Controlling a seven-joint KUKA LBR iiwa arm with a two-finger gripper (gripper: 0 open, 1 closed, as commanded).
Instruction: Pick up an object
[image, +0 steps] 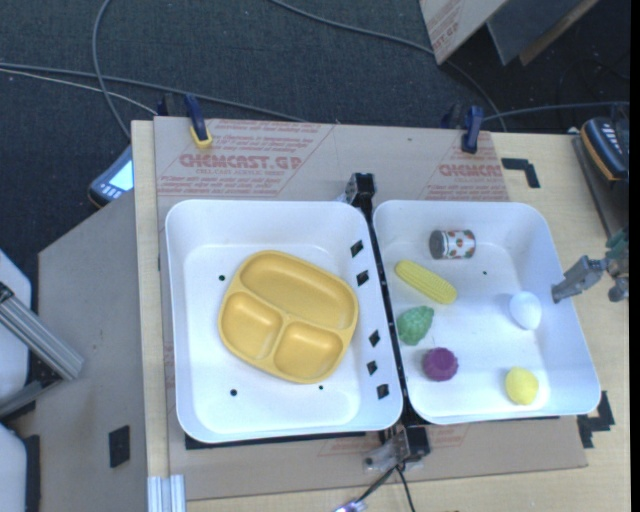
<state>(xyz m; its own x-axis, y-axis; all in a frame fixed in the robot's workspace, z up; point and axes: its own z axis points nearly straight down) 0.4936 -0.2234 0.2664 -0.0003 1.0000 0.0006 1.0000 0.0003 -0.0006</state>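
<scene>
the pincer (585, 277) sits at the right rim of the right bin (480, 215), holding nothing; how far it is open i cannot tell. in that bin lie a small can (452, 243), corn cob (425, 282), green piece (415, 323), purple ball (439, 363), white egg (524, 310) and lemon (521, 385). the left bin (200, 225) holds a yellow divided tray (288, 315).

A robotics lab, most likely: a plywood counter (120, 330) carries two white bins (190, 330) clamped with blue clips (197, 122) onto printed cardboard (260, 155), loose cables (110, 60) trail across dark carpet, and an aluminium rail (35, 335) stands at left.
</scene>
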